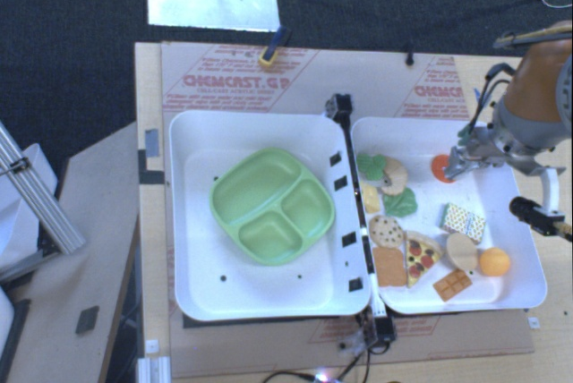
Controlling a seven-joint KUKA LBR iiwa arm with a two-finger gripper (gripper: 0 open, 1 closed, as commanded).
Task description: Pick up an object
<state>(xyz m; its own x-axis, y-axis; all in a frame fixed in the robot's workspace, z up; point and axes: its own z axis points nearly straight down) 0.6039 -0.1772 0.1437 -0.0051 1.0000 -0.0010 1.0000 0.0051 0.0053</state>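
The right white bin [528, 283] holds several toy foods. Among them are a red-orange round piece [440, 168], a green leafy piece [400, 201], a chocolate-chip cookie [387, 231], a pizza slice [421, 256], a patterned blue-and-yellow packet [463, 221] and an orange ball [493, 261]. The gripper [458, 162] hangs low over the bin's back part, right beside the red-orange piece and partly covering its right side. The grey arm with its orange band [542, 86] comes in from the right.
The left white bin [192, 283] holds a green divided plate [272, 206]. A black hinge strip [351, 202] runs between the bins. A brown toast square [389, 266], a tan disc [462, 251] and a small waffle piece [451, 285] lie near the right bin's front.
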